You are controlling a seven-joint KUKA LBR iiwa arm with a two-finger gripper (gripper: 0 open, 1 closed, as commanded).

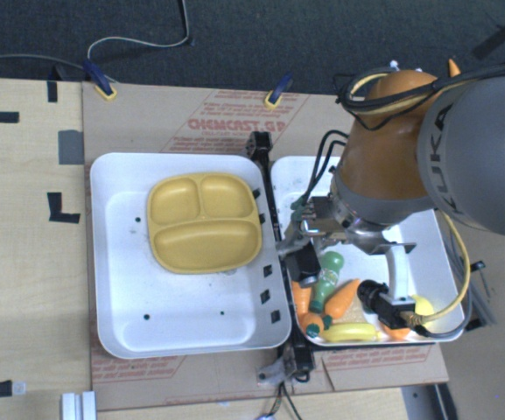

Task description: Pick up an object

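Observation:
My gripper (305, 250) hangs low over the left side of the right bin (436, 234), close to the divider between the bins. Just below it lies a heap of toy food: a green bottle-shaped piece (327, 271), an orange carrot (342, 297), a yellow banana (350, 331) and another orange piece (302, 299). The wrist and arm hide much of this bin. Nothing can be seen held in the gripper.
The left bin (121, 304) holds a yellow divided plate (205, 220) in its upper half. A small yellow piece (424, 305) and an orange piece (397, 332) lie near the right bin's front right corner. Cardboard surrounds both bins.

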